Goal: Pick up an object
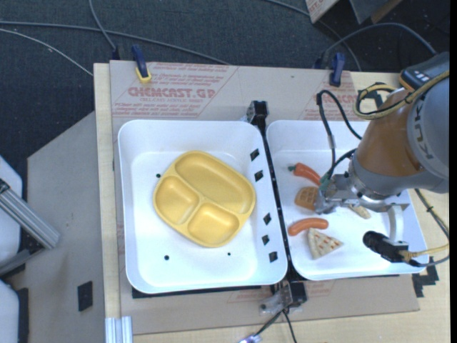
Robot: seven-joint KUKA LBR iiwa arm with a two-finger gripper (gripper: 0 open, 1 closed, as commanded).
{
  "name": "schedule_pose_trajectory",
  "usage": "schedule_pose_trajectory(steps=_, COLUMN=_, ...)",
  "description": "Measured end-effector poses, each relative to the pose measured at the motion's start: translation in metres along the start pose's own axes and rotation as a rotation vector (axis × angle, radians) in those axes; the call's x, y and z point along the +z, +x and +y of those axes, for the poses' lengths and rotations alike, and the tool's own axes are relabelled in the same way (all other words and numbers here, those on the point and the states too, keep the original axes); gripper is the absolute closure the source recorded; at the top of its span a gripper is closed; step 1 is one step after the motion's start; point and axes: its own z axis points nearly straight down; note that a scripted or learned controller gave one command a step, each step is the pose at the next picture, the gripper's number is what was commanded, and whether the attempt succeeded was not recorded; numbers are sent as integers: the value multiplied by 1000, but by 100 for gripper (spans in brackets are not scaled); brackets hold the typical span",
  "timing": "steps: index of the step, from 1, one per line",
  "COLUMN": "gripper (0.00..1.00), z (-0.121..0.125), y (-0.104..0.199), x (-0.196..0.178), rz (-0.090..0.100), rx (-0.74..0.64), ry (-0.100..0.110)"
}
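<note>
Two white bins (136, 213) sit on a board (178, 88) over dark carpet (57, 56).

Red printing is legible on the protective paper sheet (178, 88) that covers the bench board behind the left bin (136, 213). The large line reads "CHEMCAST GP". Smaller red lines stand above and below it; these are too small to read. The same red printing recurs on the sheet behind the right bin (285, 138), partly covered and not legible there.
</note>
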Motion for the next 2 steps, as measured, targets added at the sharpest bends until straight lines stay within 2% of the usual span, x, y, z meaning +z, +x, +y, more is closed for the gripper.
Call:
schedule_pose_trajectory(steps=1, gripper=100, z=-3, y=-1, x=-63, rz=-3, rx=-2, ry=-7)
schedule_pose_trajectory(steps=2, gripper=100, z=-4, y=-3, x=-107, rz=-3, rx=-2, ry=-5)
